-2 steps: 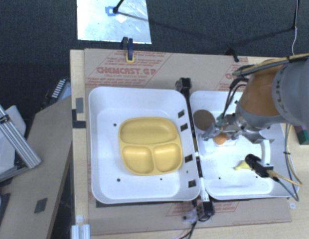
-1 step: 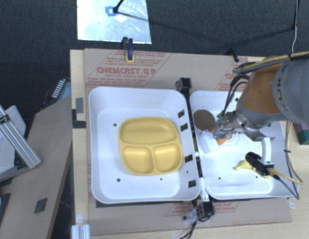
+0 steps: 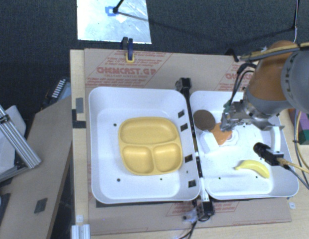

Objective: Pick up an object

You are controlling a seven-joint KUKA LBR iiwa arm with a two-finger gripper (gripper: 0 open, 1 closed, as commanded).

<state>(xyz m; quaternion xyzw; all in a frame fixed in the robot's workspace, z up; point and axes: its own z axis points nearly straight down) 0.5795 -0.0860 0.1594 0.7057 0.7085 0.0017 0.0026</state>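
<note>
Camera view: pincer (image 3: 228,125) low in right bin (image 3: 284,185), tips at orange object (image 3: 222,135); grip state unclear. Brown disc (image 3: 204,118) just beside. Banana (image 3: 254,168) nearer front. Yellow divided tray (image 3: 147,145) in left bin (image 3: 102,183).

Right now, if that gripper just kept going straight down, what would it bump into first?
Most likely the orange object lying directly under the gripper in the right bin, though depth is hard to judge from this slanted view.
</note>
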